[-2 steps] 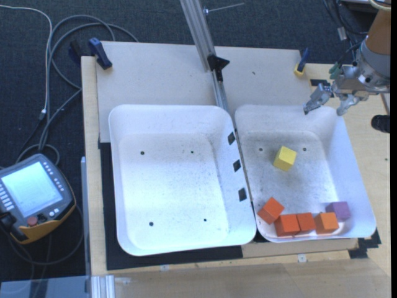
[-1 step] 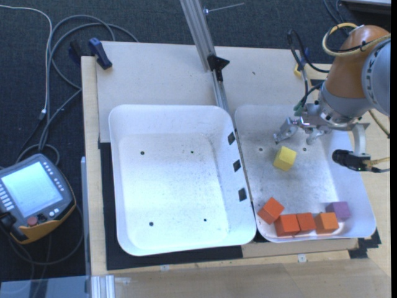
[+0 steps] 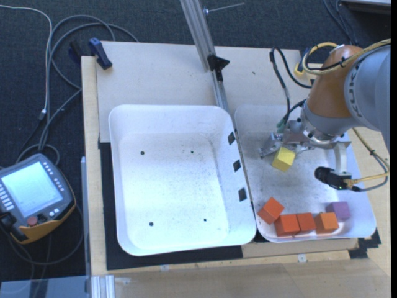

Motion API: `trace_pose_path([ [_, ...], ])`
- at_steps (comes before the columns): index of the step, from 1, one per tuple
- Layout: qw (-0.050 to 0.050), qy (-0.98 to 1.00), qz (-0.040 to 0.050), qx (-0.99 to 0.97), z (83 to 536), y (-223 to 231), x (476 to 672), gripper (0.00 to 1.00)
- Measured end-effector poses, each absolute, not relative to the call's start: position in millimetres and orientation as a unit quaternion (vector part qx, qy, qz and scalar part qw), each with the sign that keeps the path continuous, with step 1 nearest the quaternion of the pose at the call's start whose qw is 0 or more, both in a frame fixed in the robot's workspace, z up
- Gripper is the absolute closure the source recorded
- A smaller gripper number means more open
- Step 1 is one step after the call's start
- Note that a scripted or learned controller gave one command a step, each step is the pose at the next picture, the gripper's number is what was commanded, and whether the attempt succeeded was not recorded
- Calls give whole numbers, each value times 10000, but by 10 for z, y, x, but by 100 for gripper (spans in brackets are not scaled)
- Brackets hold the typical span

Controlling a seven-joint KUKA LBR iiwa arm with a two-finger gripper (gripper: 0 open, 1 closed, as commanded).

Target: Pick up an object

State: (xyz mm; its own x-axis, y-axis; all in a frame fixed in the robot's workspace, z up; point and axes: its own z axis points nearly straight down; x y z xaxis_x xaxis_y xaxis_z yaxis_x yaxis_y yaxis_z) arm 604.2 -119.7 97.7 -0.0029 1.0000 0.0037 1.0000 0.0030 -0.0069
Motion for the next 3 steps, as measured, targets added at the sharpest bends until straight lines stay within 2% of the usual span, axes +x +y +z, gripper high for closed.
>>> trace_pose_path([
  [1,-4,-7075,-13,-7068,1113,-1217,6068,100],
  [2,0,-7074,-11,-7069,1105,-1217,6065,0],
  [3,8,-7059,10,-7083,1000,-1662,5882,0],
])
